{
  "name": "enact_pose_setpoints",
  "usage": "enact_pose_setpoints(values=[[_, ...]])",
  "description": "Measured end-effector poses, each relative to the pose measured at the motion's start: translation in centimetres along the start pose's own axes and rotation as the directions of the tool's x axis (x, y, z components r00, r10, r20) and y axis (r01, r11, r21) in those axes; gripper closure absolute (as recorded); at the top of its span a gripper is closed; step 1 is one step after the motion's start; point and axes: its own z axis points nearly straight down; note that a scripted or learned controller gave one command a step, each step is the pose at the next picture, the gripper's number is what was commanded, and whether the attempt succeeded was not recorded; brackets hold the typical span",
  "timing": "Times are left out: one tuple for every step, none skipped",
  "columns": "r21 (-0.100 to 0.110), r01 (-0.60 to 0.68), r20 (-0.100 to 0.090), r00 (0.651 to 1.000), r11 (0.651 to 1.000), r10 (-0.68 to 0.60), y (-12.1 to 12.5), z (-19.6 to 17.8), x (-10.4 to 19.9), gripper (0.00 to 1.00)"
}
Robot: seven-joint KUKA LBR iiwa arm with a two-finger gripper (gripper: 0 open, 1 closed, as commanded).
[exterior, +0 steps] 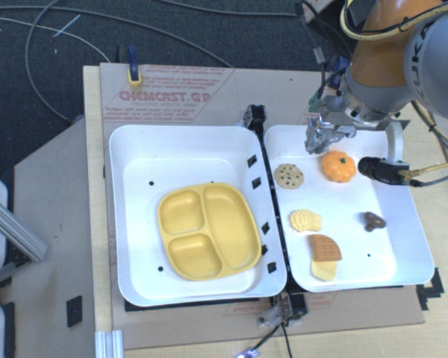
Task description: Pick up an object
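My tool (319, 142) hangs over the far-left part of the right-hand shallow white plastic bin (403, 271), just beside the round orange toy fruit (338, 165). Whether the tool is open or closed, I cannot tell from this angle; nothing is visibly gripped.

Contents of the right bin:
- the orange fruit, near the far wall, lying immediately right of and slightly nearer the camera than the tool;
- a round speckled tan cookie (289, 175), left of the fruit and below the tool in the picture;
- a pale yellow ridged piece (305, 220), mid-bin;
- a brown-and-cream wedge resembling a waffle or toast slice (324, 256), near the front;
- a small dark brown lump (372, 220), well apart to the right.

The left-hand white bin (127, 200) carries a yellow three-compartment plastic tray (207, 230).

Judgement: the orange fruit is the nearest candidate. It is round, so it presents no long axis and grip orientation matters little. The coming move turns on a short shift rightward and toward the camera to centre over it before descending. The cookie is the alternative, but lies flat and would be harder to grip.
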Motion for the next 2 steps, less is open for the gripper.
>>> enact_pose_setpoints(values=[[0.000, 0.001, 0.000, 1.000, 1.000, -0.001, -1.9, 0.9, 5.4, 1.00], [0.000, 0.001, 0.000, 1.000, 1.000, -0.001, -3.4, 1.5, 10.2, 1.00]])
